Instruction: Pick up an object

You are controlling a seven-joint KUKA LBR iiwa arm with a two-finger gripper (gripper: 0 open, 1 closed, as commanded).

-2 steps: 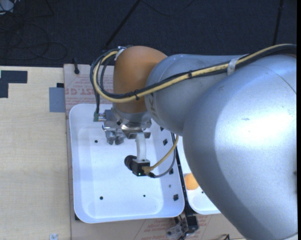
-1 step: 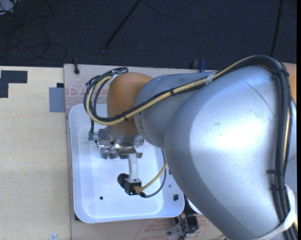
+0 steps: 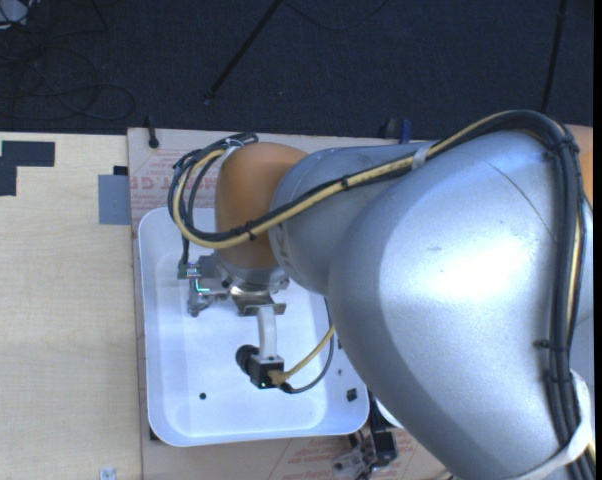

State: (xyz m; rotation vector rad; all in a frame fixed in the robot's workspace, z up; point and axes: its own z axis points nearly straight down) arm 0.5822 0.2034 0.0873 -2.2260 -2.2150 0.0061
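- Black patches (image 3: 21, 160) and a grey patch (image 3: 112, 198) are seen on the pale bench (image 3: 51, 348) at far left.
- A shallow white bin (image 3: 161, 368) is shown resting on a sheet of cardboard (image 3: 153, 180) printed in red, just beside the grey patch.
- A tiny dark speck (image 3: 202, 397) is seen on the bin floor toward its near left corner; what it is cannot be made out.
- The gripper (image 3: 239, 293) is pictured over the middle of the bin, largely hidden beneath the orange band (image 3: 249, 193) of the wrist; how far it is opened, and whether anything is held, cannot be told.
- A small dark object (image 3: 350, 395) is seen lying on the bin floor by the near right corner, apart from the gripper and to its right.
- The grey arm (image 3: 461, 298) is shown reaching in from the right, the bin's right side being covered by it.
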